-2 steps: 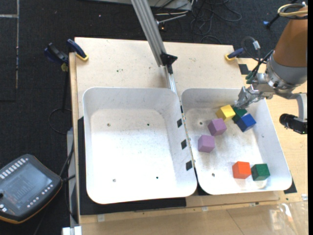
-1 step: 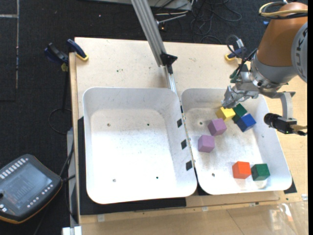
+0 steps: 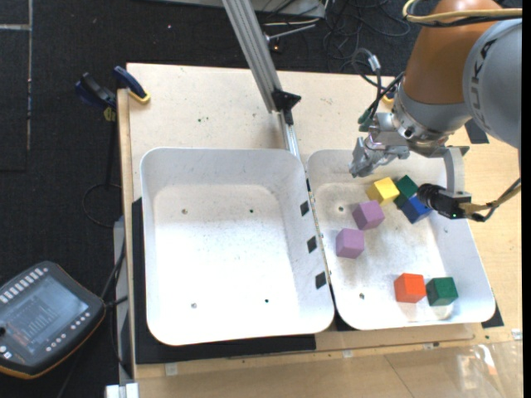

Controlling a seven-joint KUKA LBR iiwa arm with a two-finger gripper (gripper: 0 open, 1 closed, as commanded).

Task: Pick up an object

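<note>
1. Over the right bin (image 3: 477, 288), at its far edge, the gripper (image 3: 366, 166) is seen hanging; finger state cannot be told, nothing is seen held.
2. Just beside it, a yellow block (image 3: 385, 190), green block (image 3: 406, 186) and blue block (image 3: 416, 208) are clustered.
3. Two purple blocks (image 3: 367, 215) (image 3: 350, 243) are placed mid-bin.
4. An orange block (image 3: 409, 287) and second green block (image 3: 442, 289) are set near the front.

The claw (image 3: 363, 166) hovers by the yellow block (image 3: 385, 190) (right bin (image 3: 465, 247)).

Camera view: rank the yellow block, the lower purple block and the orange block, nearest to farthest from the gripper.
1. Yellow block, just below-right of the gripper.
2. Lower purple block, mid-bin, near the divider.
3. Orange block, at the right bin's near end.
</note>
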